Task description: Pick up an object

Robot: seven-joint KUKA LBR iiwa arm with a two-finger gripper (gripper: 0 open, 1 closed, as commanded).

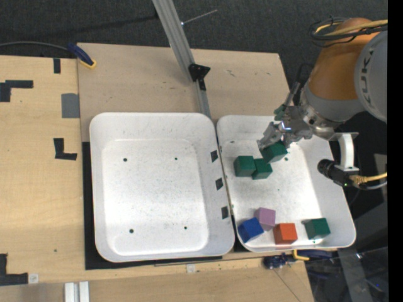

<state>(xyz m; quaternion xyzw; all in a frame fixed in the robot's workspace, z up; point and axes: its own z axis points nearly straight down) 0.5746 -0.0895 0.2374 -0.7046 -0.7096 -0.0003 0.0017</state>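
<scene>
A: Where has the arm got to?

B: The grey arm with the orange band reaches in from the right, and its end effector is low over the upper part of the right shallow white plastic bin. A dark green block sits right at its tip. From here I cannot tell whether the fingers are wide or narrow, or whether they have that block between them.

A: How much room around it?

B: Just below and left of it two more green blocks lie touching each other: a squarish green cube and a smaller green block, so that side is tight. The bin's upper rim is near, the right rim a little farther. The middle of the bin floor below those blocks is bare white.

A: And the rest of the pieces?

B: Along the bottom rim, a small blue cube, a pale purple cube just behind it, an orange-red cube beside them, and another green cube near the bottom right corner, a little apart.

A: So the count?

B: Four green, one blue, one purple, one orange-red: seven in all, every one in the right bin.

A: The other bin?

B: The left shallow white plastic bin lies rim to rim with the right one on the light wooden table. A slanted grey metal rail comes down to where the two bins meet at the top.
</scene>
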